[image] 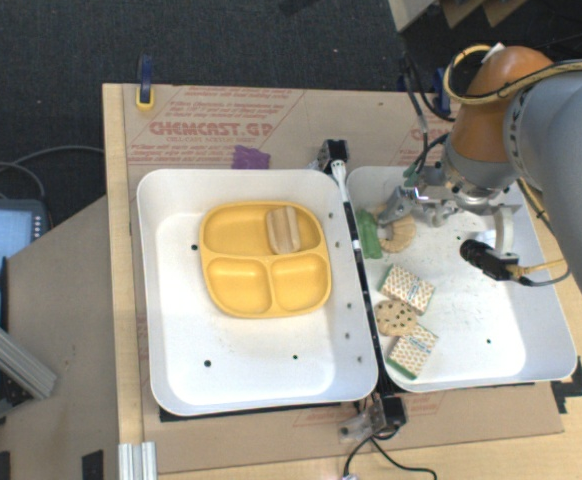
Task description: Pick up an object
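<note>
I see the arm (531,98) reaching in from the right, its orange band above the wrist, with the gripper (414,200) low over the far left corner of the right bin (531,358). From this slanted view I cannot tell how its hand stands or whether it has hold of anything. A pale round cookie (400,233) lies just beside the gripper, with a green item (370,236) to its left against the bin wall. Nearer to me sit a patterned packet (409,289), a chocolate-chip cookie (395,317) and a second patterned packet (412,347), close together. In the left bin (171,298) I see a yellow divided plate (266,258) with a tan wafer (284,230) in its far right compartment.
</note>
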`<state>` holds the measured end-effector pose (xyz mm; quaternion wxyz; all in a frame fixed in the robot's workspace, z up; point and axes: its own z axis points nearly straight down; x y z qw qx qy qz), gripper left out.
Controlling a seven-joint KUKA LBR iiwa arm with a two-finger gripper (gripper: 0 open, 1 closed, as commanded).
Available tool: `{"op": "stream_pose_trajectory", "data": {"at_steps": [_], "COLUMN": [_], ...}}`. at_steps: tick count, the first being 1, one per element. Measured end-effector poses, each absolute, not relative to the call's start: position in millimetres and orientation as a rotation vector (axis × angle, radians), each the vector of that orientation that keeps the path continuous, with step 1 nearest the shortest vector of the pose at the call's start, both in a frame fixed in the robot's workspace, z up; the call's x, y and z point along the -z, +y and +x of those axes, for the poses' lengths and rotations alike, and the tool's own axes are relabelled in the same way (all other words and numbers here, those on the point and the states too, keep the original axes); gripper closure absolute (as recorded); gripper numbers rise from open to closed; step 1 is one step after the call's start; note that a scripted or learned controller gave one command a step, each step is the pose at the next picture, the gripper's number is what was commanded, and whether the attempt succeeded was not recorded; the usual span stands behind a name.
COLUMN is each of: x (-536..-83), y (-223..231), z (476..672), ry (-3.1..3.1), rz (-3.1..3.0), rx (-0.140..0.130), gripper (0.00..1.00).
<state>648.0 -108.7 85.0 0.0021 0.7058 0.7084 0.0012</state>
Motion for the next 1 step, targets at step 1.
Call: {"op": "stream_pose_trajectory", "data": {"at_steps": [1], "x": [-95.9], "y": [-109.9], "z": [647.2], "ry": [2.22], "rz": [2.216], "rx": [-0.004], "gripper": [1.0]}}
